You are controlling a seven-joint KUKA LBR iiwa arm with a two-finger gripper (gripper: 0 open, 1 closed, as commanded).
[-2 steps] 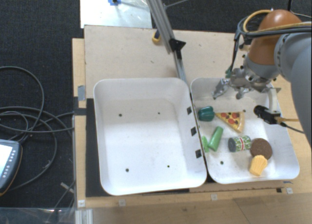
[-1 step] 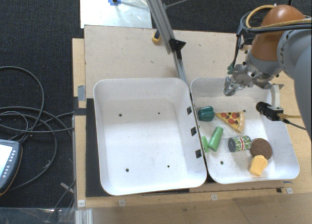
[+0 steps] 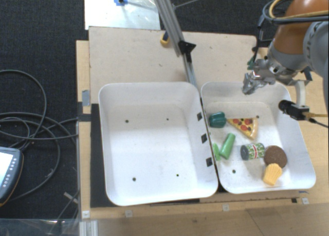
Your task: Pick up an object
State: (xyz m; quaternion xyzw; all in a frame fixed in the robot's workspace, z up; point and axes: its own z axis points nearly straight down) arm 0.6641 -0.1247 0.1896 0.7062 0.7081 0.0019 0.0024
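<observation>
Camera view: green can, label unreadable, beside brown disc.

You get even, bright overhead light: the white bins nearly wash out, shadows stay faint, glare whitens the sheet beyond the tabletop's far edge.

White bins; green cylinder; yellow, red-spotted pizza slice.
</observation>
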